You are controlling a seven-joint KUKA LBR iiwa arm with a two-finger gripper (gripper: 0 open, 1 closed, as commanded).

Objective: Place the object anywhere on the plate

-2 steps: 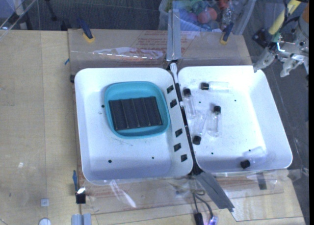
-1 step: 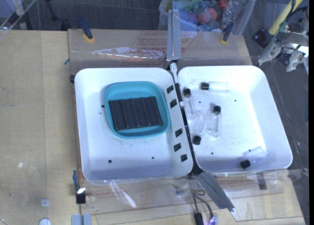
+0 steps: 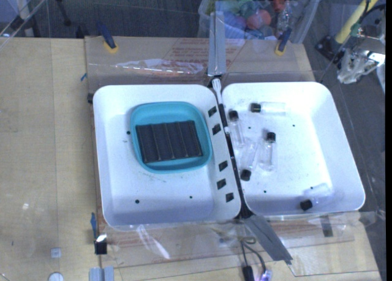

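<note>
Resting in the left bin point(image 3: 110, 151), a blue plate point(image 3: 169, 137) faces clear vials point(image 3: 267, 146) scattered in the right bin point(image 3: 334, 151).

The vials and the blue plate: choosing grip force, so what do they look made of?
Vials: clear glass or plastic, glossy, with black caps; the bin shows through them. Blue plate: likely smooth moulded plastic, with a soft sheen. The dark ribbed block on it looks matte, perhaps rubber or foam.

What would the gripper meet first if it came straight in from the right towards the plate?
Probably the right bin at its rim, then the capped vials lying inside, if travelling low; height is unclear.
</note>
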